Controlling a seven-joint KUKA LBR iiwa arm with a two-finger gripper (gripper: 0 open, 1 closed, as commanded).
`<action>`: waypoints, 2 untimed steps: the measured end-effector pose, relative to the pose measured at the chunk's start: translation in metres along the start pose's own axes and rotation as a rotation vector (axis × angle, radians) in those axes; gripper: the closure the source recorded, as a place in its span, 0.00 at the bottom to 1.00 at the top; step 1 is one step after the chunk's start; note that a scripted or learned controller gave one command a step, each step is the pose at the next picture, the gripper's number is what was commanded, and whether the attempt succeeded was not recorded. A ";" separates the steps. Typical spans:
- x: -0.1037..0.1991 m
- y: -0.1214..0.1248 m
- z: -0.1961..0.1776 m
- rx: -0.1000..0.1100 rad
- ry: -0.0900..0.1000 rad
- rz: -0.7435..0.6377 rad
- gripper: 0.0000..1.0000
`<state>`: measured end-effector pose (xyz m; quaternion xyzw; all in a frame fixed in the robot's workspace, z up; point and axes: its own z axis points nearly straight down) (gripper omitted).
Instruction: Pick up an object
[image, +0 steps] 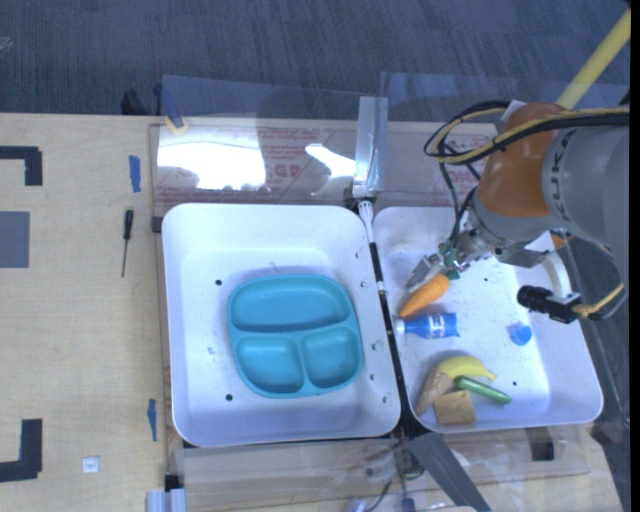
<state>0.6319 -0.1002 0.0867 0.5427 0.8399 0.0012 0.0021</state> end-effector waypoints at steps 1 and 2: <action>-0.020 -0.032 0.000 0.002 0.001 0.161 0.00; -0.018 -0.034 0.000 0.001 0.001 0.248 0.00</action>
